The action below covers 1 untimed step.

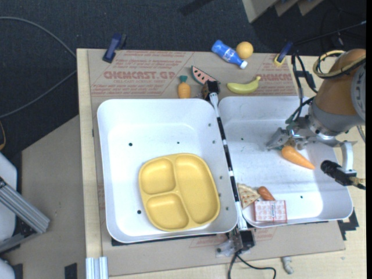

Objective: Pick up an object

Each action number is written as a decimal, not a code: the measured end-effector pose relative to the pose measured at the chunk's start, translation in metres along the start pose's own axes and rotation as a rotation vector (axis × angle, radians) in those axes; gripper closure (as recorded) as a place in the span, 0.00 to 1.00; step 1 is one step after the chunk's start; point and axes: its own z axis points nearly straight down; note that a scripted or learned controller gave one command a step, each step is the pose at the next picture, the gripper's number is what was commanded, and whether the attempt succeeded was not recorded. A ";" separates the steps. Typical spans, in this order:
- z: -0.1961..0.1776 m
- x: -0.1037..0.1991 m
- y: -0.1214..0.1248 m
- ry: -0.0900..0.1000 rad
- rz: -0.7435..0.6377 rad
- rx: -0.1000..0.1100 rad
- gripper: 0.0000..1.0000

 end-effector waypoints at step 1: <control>-0.012 -0.001 0.002 -0.003 0.001 -0.006 1.00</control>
